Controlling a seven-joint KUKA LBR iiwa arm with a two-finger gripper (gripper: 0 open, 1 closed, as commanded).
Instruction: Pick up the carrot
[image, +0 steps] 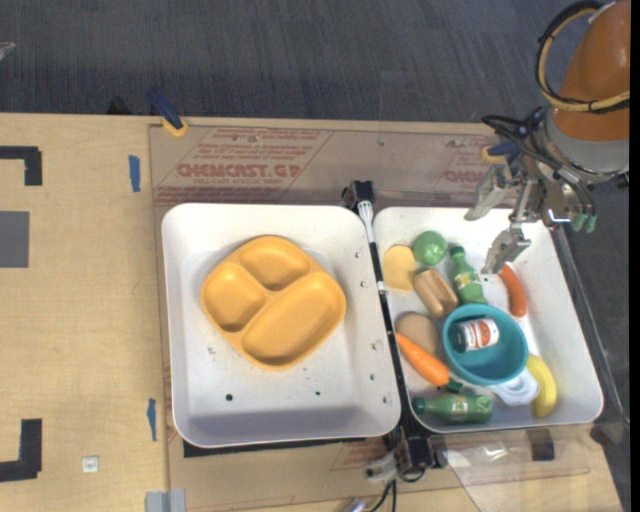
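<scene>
Orange carrot (422, 361) lying loose in right bin (578, 300), gripper (502, 228) up at the bin's far edge.

Carrot slanted along the bin's left wall, thick end toward the hot dog bun (435, 291), tip pointing under the teal bowl (485, 343); touching a tan rounded piece (414, 327) just above it. Green bottle (455, 405) flat just below the carrot, banana (543, 386) at the bowl's right. Green ball (430, 246), yellow piece (399, 266) and a second green bottle (466, 277) near the far wall, red sausage (514, 289) right of that bottle. Gripper fingers spread apart, nothing between them, one fingertip hanging over the red sausage, well apart from the carrot. Left bin (190, 330) with yellow divided plate (273, 299) in its middle.
</scene>
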